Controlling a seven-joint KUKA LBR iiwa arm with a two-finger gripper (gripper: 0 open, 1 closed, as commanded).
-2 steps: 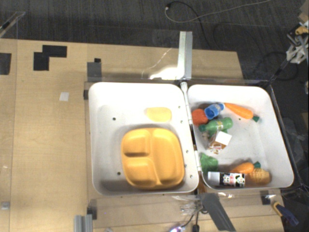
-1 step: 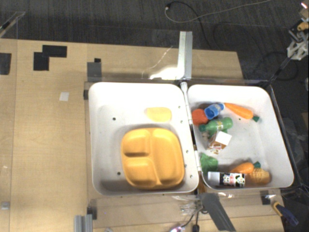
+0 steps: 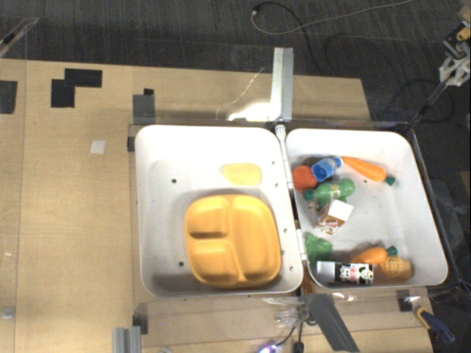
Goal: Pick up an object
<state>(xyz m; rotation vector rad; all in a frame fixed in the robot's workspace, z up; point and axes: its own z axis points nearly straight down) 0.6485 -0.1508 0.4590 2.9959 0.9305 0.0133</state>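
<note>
The right bin (image 3: 412,197) holds several small toys. An orange carrot (image 3: 363,168) lies at its back, beside a blue cup (image 3: 324,169) and a red-orange piece (image 3: 303,177). A green toy (image 3: 331,190) sits just in front of them, with a clear packet bearing a white label (image 3: 335,214) below it. Along the front wall lie a green piece (image 3: 318,245), a black-and-white bottle (image 3: 346,272), a small orange carrot (image 3: 372,255) and a golden-brown item (image 3: 396,268). In the left bin (image 3: 158,197) a yellow divided tray (image 3: 232,237) rests near the front, with a pale yellow flat piece (image 3: 241,173) behind it.
A metal post (image 3: 282,83) stands behind the ridge where the two bins meet. The bins rest on a wooden bench (image 3: 66,219) with black patches at the back left. Cables (image 3: 331,20) trail over the dark floor beyond.
</note>
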